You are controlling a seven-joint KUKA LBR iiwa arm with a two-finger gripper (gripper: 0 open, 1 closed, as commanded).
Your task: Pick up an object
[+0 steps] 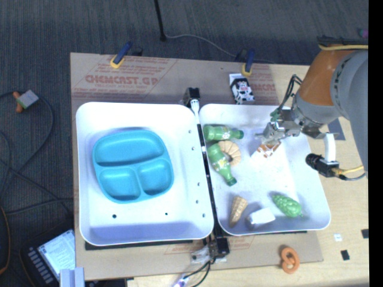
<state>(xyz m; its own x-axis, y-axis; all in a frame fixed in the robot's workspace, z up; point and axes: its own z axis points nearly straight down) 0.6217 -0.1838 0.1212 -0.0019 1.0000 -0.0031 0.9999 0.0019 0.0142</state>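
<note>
Camera view looks down at a slant on a table (149, 70) covered by a brown board, with two shallow white bins side by side. The left bin (90, 220) holds a blue divided tray (133, 165) with three compartments. The right bin (317, 211) holds the loose objects: two green bottles, one (221, 133) lying near the upper left corner and another (219, 164) just below it, with a tan curled pastry-like piece (230, 149) between and touching them. Lower down lie a tan cone (238, 208), a small white block (261, 217) just beside it, and a knobbly green object (287, 205) near the lower right corner.

The grey arm with its orange band (316, 79) reaches in from the right over the upper right part of the right bin. The jaws (270, 137) point down and left, and just at their tip sits a small orange and white object (266, 150) on the bin floor. Whether the jaws are wide, narrow or closed on that object I cannot tell, since the wrist hardware blurs together there.

Outside the bins, an orange ring-shaped thing (289, 258) lies on the board near the lower edge, and a small black and white figure (242, 89) stands above the right bin.
</note>
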